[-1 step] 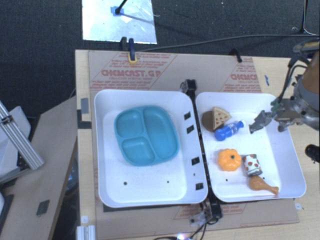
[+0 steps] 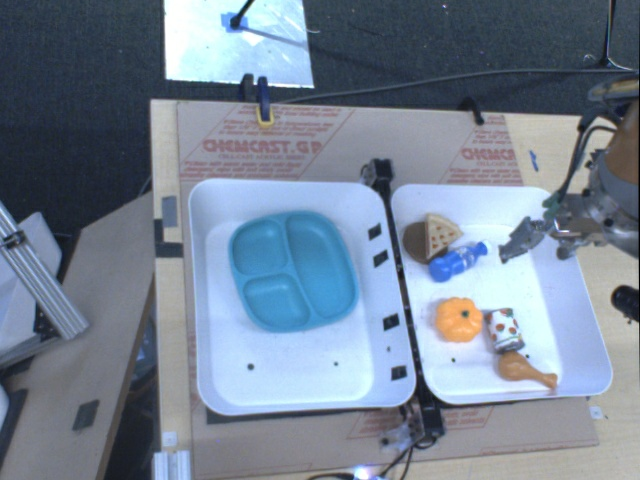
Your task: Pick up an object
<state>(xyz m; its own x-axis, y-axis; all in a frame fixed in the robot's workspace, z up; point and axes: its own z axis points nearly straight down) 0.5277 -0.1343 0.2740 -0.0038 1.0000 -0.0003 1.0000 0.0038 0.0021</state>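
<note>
Nearest you, along the front of the right bin (image 2: pixel 590 363), you've got a tan drumstick toy (image 2: pixel 525 370) lying on its side, and just behind it a small can with a spotted label (image 2: pixel 504 329), tipped over and almost touching the orange pumpkin (image 2: pixel 459 319) to its left. Over in the left bin (image 2: pixel 215 368) sits the blue divided plate (image 2: pixel 293 269), flat and roughly centred. Move back in the right bin and you see the blue bottle (image 2: pixel 458 260) lying slantwise, its base against the brown wedge (image 2: pixel 431 236) behind it. Your gripper (image 2: pixel 543 236) hangs above the bin's far right part, near the bottle's cap end but clear of it; its fingers stand apart with nothing between them. Beyond the bins a clamp (image 2: pixel 262 100) grips the board's far edge.
</note>
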